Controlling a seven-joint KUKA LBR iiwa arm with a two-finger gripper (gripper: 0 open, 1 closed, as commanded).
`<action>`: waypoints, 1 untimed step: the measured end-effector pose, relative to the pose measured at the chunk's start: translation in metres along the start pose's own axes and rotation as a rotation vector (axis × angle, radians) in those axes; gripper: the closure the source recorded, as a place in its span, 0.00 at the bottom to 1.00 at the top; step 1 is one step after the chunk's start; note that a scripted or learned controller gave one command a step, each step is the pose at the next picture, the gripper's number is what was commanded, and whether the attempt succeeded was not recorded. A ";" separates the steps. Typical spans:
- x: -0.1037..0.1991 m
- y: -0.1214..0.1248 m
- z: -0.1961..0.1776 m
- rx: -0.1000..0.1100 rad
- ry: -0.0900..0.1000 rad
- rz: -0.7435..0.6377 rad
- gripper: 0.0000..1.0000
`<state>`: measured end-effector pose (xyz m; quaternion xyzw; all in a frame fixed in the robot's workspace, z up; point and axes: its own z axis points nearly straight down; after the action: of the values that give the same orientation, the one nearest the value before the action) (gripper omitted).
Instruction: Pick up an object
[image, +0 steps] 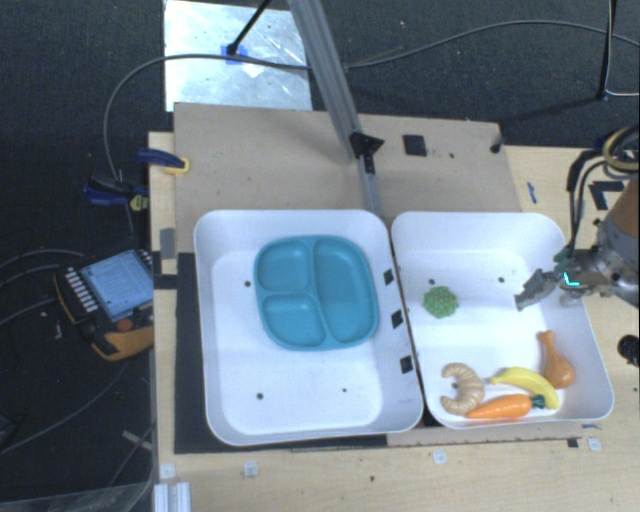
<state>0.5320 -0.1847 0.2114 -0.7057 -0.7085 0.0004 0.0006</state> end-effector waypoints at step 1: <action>0.000 0.001 -0.001 -0.003 -0.001 -0.001 0.00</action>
<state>0.5328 -0.1847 0.2124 -0.7055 -0.7087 -0.0003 -0.0006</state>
